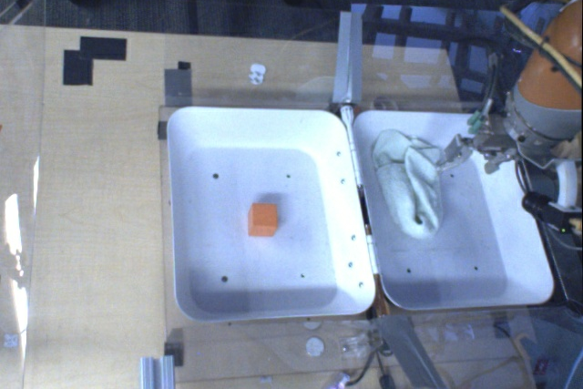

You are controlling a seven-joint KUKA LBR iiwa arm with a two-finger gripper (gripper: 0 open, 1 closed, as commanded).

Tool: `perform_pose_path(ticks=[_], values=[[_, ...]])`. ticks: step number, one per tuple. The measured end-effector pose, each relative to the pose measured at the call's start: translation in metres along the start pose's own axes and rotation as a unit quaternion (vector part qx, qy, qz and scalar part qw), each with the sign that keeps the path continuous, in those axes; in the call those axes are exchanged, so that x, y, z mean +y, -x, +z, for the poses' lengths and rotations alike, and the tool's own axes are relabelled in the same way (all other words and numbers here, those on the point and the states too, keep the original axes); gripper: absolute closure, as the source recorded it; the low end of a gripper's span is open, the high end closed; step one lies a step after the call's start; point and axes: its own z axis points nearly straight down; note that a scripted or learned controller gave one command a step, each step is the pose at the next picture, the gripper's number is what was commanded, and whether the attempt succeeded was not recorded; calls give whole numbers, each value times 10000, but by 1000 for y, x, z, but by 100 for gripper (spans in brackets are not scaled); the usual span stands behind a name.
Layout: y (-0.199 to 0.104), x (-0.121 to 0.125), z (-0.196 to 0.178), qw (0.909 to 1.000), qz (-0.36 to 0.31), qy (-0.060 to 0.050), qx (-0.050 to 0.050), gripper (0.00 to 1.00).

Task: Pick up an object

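A small orange cube [263,220] sits near the middle of the left bin [196,196]. A crumpled white cloth [407,182] lies in the left half of the right bin [510,278], close to the divider. My gripper [469,148] hangs over the right bin's upper part, just right of the cloth's top edge, below the orange band on the wrist [549,77]. Nothing is visibly held in it.
A metal rail [345,59] runs up from the gap between the two bins. Black cables [547,209] hang beside the arm at the right bin's right rim. Black tape marks [91,57] lie on the wooden bench at the far left.
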Motion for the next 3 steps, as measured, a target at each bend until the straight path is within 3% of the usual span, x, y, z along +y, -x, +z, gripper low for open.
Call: perform_pose_path(ticks=[1, 2, 3], values=[[-49, 48, 10, 10000, 95, 7, 1, 0], [-30, 19, 101, 9991, 415, 27, 0, 0], [-31, 21, 90, 9992, 403, 44, 8, 100]])
